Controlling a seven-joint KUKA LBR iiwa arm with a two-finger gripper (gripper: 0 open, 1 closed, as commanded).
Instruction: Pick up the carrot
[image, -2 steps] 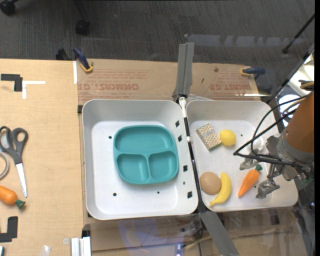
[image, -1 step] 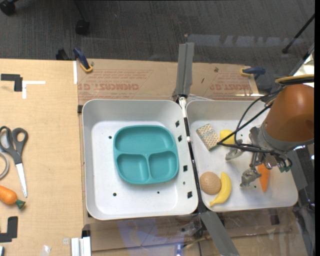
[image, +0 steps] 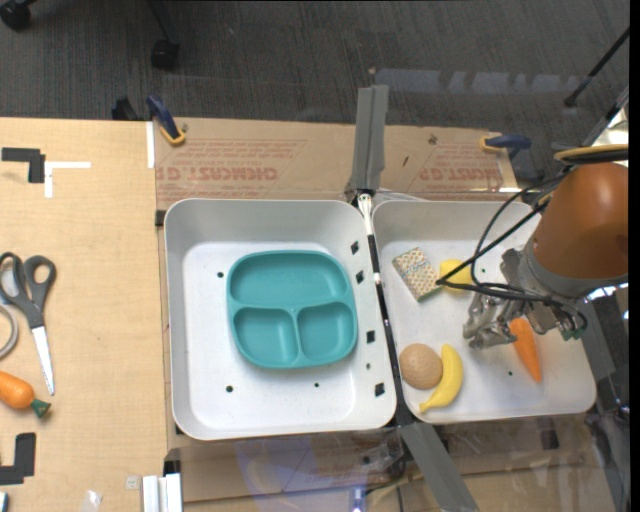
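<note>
item: my jaws (image: 492, 328), low in the right bin (image: 560, 400) just beside the carrot (image: 526, 350) lying at its right side, positioned to take it; grip state cannot be told; banana (image: 445, 380) and egg (image: 421, 366) nearby, teal tray (image: 292, 310) in left bin.

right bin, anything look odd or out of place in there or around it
Nothing is spilled or damaged. One oddity: a second carrot lies outside both bins on the wooden bench at far left, near the scissors, while the carrot by the pincer lies in the right bin.
</note>
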